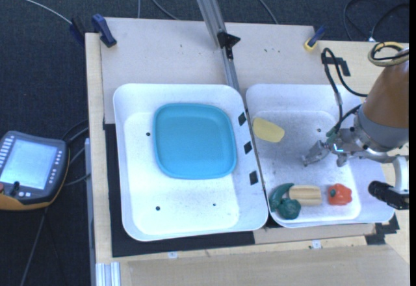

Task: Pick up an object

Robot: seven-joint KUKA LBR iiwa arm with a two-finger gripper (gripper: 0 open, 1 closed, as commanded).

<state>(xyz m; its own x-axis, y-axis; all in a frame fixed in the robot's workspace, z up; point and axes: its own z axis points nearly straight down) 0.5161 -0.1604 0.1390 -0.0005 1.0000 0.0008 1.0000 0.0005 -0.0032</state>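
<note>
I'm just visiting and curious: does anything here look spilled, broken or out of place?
Nothing looks spilled or broken. The blue plate lies flat in the left bin. In the right bin, the yellow piece, green toy, tan block and red toy lie loose, apart from the hand.

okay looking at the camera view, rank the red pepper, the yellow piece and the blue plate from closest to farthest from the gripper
From the gripper:
1. Red pepper, right bin, near edge.
2. Yellow piece, right bin, far left part.
3. Blue plate, left bin.
</note>
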